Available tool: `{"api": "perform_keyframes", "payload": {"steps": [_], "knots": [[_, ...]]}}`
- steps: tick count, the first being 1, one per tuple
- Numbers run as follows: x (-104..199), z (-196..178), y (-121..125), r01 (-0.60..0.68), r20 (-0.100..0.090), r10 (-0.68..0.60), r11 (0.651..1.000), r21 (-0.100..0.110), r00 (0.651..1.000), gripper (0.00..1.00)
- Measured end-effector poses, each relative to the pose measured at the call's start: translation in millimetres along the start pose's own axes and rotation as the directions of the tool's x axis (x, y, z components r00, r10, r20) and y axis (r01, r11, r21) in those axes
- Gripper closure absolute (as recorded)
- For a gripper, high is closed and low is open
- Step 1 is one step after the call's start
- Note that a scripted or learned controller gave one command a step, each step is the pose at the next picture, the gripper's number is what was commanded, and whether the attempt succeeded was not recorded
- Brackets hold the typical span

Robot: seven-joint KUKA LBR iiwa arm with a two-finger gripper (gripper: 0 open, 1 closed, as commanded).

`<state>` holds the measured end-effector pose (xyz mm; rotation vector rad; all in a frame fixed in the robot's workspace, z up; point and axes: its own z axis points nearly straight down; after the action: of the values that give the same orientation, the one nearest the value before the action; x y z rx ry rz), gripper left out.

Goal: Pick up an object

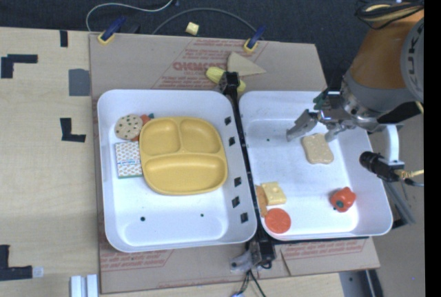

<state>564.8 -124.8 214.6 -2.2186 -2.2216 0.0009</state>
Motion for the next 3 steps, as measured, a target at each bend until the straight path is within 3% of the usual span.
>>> {"api": "perform_keyframes", "payload": {"steps": [1,2,3], "knots": [[-83,98,-26,-0.008,0.001,0.008,1.0,0.007,1.0,0.0],[-85,129,-81,-0.003,0.004,0.003,1.0,-0.008,1.0,0.0],[-42,127,16,0.006,0.005,-0.006,1.0,-0.01,1.0,0.0]]}}
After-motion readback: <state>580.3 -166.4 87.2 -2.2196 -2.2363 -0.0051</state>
